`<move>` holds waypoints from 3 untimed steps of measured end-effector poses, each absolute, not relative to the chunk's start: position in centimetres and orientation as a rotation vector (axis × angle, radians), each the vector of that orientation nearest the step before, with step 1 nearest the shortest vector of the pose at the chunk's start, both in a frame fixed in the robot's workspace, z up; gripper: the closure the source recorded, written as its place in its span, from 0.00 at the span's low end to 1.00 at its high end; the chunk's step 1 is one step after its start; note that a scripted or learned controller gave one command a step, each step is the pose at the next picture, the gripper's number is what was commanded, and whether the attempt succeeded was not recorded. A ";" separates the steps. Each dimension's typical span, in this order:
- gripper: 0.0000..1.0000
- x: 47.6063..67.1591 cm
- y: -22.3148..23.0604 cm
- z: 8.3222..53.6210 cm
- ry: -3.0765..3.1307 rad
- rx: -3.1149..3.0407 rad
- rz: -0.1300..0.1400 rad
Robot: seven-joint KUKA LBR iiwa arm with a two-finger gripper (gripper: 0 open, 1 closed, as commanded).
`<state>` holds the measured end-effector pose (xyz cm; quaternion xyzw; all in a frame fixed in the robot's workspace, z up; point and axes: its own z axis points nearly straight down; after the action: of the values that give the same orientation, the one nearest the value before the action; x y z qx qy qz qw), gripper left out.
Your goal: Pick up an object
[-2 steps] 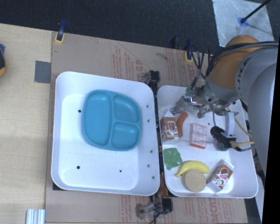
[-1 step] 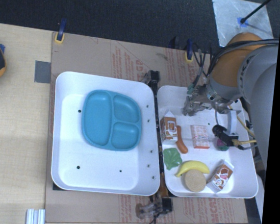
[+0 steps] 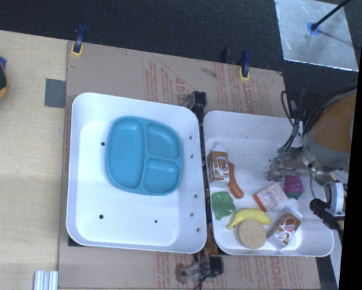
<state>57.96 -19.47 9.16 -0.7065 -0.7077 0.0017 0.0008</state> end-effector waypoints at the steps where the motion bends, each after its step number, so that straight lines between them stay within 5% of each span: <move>1: 1.00 57.3 -18.0 18.7 -2.225 -2.217 0.002; 2: 0.00 57.2 -18.0 18.6 -2.224 -2.216 0.003; 3: 0.00 56.4 -20.9 11.1 -2.239 -2.225 -0.007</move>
<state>56.35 -20.87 11.13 -0.7048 -0.7094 -0.0022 -0.0073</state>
